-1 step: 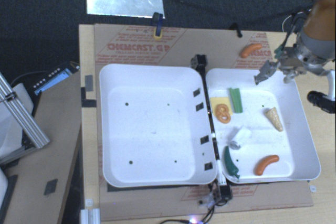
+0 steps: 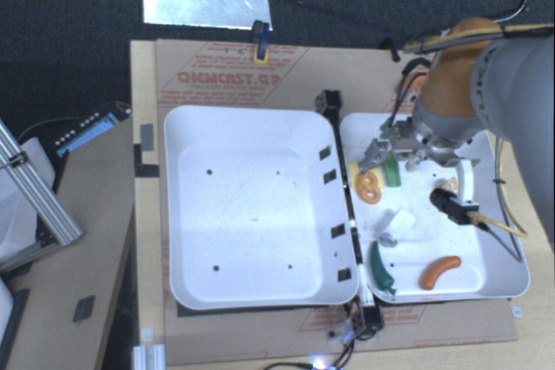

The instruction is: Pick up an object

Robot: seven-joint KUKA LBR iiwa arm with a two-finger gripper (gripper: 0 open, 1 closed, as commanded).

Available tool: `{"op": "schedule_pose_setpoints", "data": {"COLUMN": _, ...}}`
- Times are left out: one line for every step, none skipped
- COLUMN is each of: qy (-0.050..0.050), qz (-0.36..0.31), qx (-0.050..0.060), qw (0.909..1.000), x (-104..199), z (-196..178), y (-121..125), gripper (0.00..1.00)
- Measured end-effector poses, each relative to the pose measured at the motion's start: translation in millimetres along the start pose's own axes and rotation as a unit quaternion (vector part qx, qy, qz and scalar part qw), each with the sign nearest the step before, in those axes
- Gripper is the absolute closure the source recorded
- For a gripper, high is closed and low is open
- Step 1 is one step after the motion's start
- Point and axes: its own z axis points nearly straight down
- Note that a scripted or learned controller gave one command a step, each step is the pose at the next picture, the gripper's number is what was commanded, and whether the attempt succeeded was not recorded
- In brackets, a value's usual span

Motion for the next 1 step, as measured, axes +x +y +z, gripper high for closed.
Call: {"op": "schedule_pose_setpoints", "data": {"qy": -0.001, "qz": 0.006, "qx": 0.0, "qw": 1.0, "x": -7.6, "z": 38.4, "y": -84.6, "gripper": 0.0}}
